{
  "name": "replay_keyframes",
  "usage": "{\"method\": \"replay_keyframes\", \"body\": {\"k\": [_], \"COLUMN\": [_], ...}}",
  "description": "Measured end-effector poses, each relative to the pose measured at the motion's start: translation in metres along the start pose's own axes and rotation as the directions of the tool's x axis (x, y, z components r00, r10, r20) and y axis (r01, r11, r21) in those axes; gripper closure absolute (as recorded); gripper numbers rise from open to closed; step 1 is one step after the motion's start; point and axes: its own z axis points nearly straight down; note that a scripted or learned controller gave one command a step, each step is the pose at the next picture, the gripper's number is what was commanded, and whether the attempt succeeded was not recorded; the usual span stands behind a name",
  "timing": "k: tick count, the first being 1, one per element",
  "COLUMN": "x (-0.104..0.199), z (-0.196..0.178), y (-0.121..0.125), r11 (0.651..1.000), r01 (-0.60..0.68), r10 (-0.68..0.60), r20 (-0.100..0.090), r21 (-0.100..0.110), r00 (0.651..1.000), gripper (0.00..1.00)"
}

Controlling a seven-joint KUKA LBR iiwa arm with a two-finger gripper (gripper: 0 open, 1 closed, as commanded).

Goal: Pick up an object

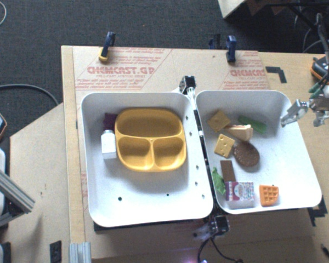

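The right bin (296, 163) holds several toy foods: a tan cracker (219, 120), a cheese wedge (240, 131), a holed cheese slice (225, 145), a green piece (253, 125), a round brown patty (245, 154), a brown bar (227, 171), a green leaf (217, 181), a pink-and-white carton (240, 194) and an orange waffle (268, 195). My gripper (305, 115) hangs over the bin's upper right rim, open, with nothing between its fingers. It is well to the right of the foods.
The left bin (93, 169) holds a yellow divided plate (150, 139), a small white bottle (108, 144) and a dark purple item (110, 119). Clamps (106, 46) hold the cardboard-covered bench at the back. Cables lie at the far right.
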Motion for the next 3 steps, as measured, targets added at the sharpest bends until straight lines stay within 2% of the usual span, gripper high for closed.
{"method": "replay_keyframes", "body": {"k": [1,3], "x": [0.001,0.008], "z": [-0.007,0.092], "y": [0.002,-0.007], "r11": [1.000,1.000], "r01": [0.003,0.004], "r10": [-0.003,-0.004], "r20": [0.003,0.000], "r21": [-0.013,-0.005], "r00": [1.000,1.000], "gripper": [0.00,0.00]}}
